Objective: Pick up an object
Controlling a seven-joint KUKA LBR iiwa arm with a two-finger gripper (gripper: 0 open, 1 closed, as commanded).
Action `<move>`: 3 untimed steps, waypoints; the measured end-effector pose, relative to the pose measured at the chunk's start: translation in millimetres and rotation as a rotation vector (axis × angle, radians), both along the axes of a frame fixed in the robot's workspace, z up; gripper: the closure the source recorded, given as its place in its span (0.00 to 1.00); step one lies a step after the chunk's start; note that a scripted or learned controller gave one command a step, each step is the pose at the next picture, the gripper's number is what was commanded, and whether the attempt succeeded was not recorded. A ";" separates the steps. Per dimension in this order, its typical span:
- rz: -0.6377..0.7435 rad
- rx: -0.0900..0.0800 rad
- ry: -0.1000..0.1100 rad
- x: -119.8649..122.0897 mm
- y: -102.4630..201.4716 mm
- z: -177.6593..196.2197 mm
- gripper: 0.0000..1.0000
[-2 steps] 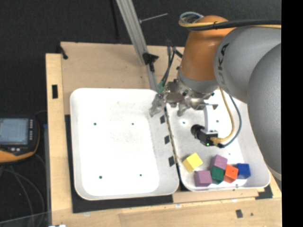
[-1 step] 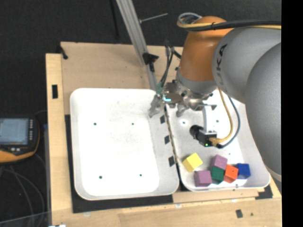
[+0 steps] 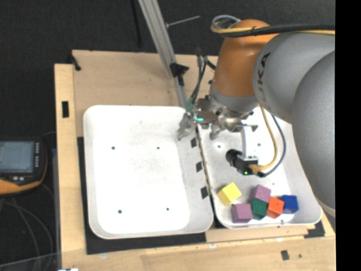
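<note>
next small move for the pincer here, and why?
Probably shift the pincer toward the near end of the right bin before any descent. It sits over the divide between the two bins at their far end, while the blocks cluster in the right bin's near corner: yellow block, two purple, green, orange, blue. Nothing lies under it to grasp.

dark lettering on arm [image 3: 293,66], not legible
</note>
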State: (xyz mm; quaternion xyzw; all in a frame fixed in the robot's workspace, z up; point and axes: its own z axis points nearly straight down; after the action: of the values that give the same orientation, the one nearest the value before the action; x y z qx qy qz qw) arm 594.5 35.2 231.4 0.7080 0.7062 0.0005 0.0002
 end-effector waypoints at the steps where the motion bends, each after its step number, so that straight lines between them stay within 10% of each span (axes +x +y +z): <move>1: -0.001 0.000 0.000 0.0 -0.1 -0.1 0.00; 2: 0.008 0.001 -0.006 24.4 19.7 48.4 0.00; 3: 0.000 0.000 -0.005 -59.8 -22.9 110.5 0.00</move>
State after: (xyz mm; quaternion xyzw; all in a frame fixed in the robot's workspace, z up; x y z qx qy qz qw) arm 534.8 12.3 341.9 0.7081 0.7061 0.0022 0.0019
